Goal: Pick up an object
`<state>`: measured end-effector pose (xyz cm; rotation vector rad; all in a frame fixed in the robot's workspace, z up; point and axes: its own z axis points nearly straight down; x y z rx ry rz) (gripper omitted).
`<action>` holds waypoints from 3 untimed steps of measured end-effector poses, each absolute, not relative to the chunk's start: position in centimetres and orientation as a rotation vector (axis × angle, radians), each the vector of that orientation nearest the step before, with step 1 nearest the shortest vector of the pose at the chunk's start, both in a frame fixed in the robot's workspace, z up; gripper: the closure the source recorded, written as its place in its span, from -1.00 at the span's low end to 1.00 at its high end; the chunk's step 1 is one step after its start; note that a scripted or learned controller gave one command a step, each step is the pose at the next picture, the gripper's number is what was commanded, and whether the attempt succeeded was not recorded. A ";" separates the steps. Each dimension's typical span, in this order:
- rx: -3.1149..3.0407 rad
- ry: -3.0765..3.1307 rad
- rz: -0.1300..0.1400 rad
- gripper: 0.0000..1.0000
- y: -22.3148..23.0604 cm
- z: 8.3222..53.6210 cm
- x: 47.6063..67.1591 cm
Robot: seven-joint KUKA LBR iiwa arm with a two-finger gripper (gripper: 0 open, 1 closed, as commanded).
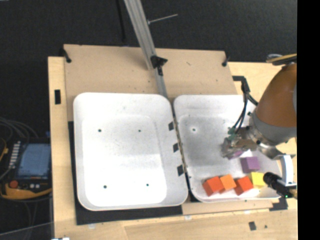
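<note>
A grey robot arm (pixel 274 126) with an orange band (pixel 279 96) above its wrist reaches in from the right side of the camera view. It angles down and leftward, ending in a gripper (pixel 233 148) (blurred, small) held low.

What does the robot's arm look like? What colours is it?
The arm is fat and rounded, orange on top with a grey ring below. Dark and green cables loop down its side to the small metal gripper at its tip.
</note>
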<state>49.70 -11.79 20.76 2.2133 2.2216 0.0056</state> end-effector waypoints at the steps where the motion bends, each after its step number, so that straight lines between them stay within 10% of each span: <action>1: 2.218 2.225 0.002 1.00 -6.5 20.3 51.2; 3: 2.212 2.230 0.004 1.00 3.8 20.1 53.0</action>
